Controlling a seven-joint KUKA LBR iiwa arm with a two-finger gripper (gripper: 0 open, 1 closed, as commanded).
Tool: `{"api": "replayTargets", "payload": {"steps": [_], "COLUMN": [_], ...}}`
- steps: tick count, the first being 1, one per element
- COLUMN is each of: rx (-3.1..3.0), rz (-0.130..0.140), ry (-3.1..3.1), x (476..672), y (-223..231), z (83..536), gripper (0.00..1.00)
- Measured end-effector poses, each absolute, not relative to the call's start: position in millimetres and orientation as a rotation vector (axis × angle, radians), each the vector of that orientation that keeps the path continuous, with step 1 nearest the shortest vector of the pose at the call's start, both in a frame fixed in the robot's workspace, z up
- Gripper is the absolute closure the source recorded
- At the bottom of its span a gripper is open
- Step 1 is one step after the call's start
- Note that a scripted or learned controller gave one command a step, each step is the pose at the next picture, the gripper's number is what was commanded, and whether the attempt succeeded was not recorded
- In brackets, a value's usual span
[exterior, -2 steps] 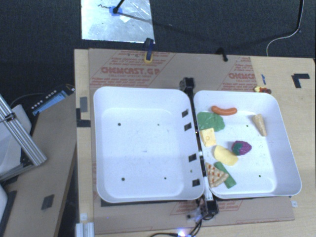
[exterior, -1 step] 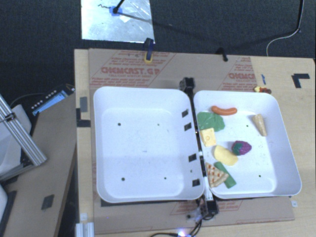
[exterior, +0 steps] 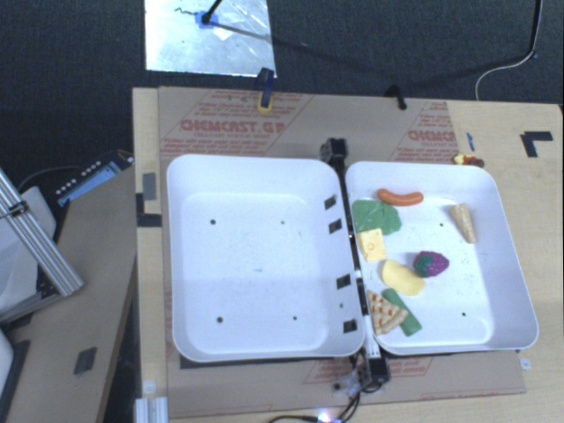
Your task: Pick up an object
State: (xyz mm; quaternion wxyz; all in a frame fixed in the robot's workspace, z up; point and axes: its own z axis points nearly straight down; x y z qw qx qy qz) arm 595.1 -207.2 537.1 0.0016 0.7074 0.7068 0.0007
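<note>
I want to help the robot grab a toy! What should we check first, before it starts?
1. Toys to pick from: ok. The right bin holds a sausage, a green leaf, a cheese piece, a purple berry, a yellow lemon, a pizza slice and a tan cone.
2. A toy with room around it: ok, the cone lies apart.
3. Crowded toys: not ok. The pizza slice touches a green pod by the bin's wall.
4. Dividing edge between the bins: ok, nothing lies across it.
5. Gripper ready: cannot tell.
</note>
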Motion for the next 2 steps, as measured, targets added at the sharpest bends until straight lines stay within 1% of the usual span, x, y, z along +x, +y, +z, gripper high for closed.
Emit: {"api": "replayTargets", "payload": {"steps": [1, 2], "rx": [2.223, 2.211], "rz": [0.003, 0.002], "ry": [2.217, 2.226], "x": [492.6, 584.8], "y": [-207, -205], "z": [537, 534], "gripper": [1.0, 1.0]}}
